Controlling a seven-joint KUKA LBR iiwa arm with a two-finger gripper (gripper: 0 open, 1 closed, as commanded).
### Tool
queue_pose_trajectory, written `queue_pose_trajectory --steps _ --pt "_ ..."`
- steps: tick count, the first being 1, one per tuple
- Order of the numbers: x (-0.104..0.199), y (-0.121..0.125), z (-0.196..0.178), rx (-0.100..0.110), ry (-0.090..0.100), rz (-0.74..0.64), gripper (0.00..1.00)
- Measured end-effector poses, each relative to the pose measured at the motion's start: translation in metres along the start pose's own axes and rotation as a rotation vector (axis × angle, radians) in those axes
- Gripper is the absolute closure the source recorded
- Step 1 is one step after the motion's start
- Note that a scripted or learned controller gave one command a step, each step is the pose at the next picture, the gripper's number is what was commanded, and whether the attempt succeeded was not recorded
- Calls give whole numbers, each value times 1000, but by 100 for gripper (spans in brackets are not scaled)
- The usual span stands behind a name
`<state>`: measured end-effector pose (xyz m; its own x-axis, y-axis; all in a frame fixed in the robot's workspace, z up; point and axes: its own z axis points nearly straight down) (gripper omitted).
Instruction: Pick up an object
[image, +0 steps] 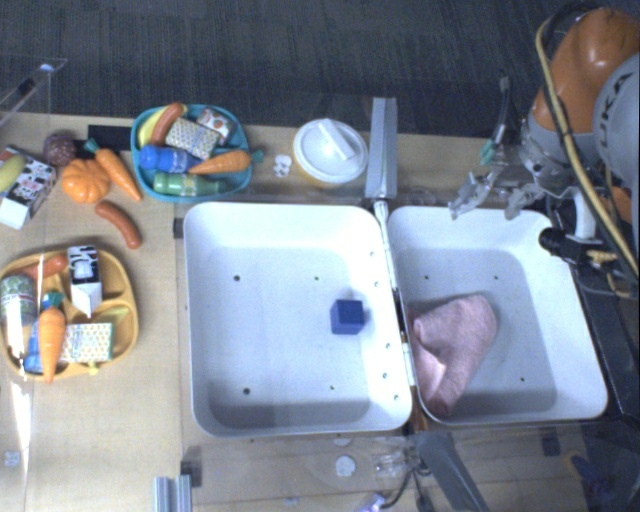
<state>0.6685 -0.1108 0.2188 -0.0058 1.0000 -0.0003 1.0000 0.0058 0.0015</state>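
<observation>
Apparently parked clear of its targets, the tool (497, 192), fingers splayed and grasping nothing, hovers over the far rim of the right white bin (560, 290), with the crumpled pink cloth (455, 345) nearer the camera and the small blue cube (348, 316) beyond, leftward.

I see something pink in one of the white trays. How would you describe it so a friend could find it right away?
Start at the two white bins side by side and take the right bin, nearer the grey and orange arm. Low against its left wall lies a pink cloth, soft and crumpled. The left bin's small blue cube is hard-edged instead.
</observation>
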Motion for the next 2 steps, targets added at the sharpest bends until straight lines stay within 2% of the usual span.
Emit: queue_pose_trajectory --steps 1,2 --pt "13 1 -133 -4 -1 257 0" --pt "85 -12 -99 -1 1 258 0"
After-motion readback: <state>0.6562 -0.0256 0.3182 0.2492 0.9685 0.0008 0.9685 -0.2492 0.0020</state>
